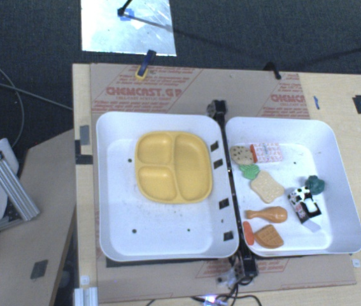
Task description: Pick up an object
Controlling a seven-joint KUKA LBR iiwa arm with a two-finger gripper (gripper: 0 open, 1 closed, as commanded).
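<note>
- The left bin (pixel 113 190) carries a yellow divided plate (pixel 172 167), lying flat near its middle, three compartments facing up.
- The right bin (pixel 333 171) carries the loose toy items, all grouped towards its left and centre.
- A red-and-white box (pixel 266 152) lies near the far edge, just beside a speckled cracker (pixel 240 154); a small green piece (pixel 250 170) sits just below them.
- A slice of toy bread (pixel 267 187) lies tilted in the middle.
- A toy drumstick (pixel 267 215) lies below the bread, with an orange waffle piece (pixel 268 236) and a red piece (pixel 249 234) near the front edge.
- A black-and-white cow figure (pixel 304 204) sits to the right, touching a dark green piece (pixel 315 185).
- Pincer: its state cannot be told from this view; no item here sits between fingers.
</note>
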